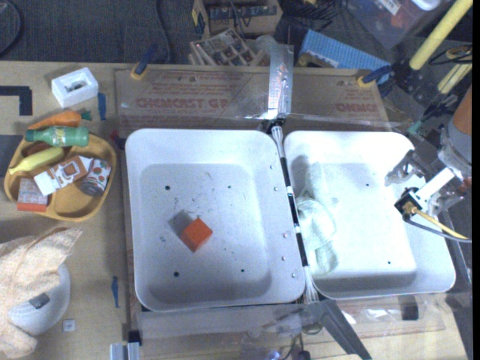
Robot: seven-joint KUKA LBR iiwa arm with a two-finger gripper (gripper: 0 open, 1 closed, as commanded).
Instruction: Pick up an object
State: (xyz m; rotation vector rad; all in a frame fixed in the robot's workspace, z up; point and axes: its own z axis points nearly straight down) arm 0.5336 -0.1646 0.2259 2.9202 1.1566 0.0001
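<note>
From where I stand, the orange cube (198, 235) is the obvious thing to pick. It sits low and left of centre in the left bin (225, 182), flat on the floor and well apart from every wall. A grey patch touches its upper left corner; I cannot tell whether that is a shadow or a second small block.

The gripper (398, 172) hangs at the right side of the frame, over the right-hand rim of the right bin (375, 238), with the arm (459, 142) reaching in behind it. I see nothing in its grasp, and I can't make out whether it is released or clenched. My guess is that it is parked at the edge so the camera has a clear look into both bins.

A pale cloth (316, 220) lies crumpled along the left wall of the right bin, between the gripper and the cube. The two bin rims meeting at centre frame also lie across that path, so I think the arm would have to travel over them.

Outside the bins, a wooden bowl (71, 210) at the left edge holds a green bottle (60, 136) and other toy food, with a white box (75, 86) above it.
</note>
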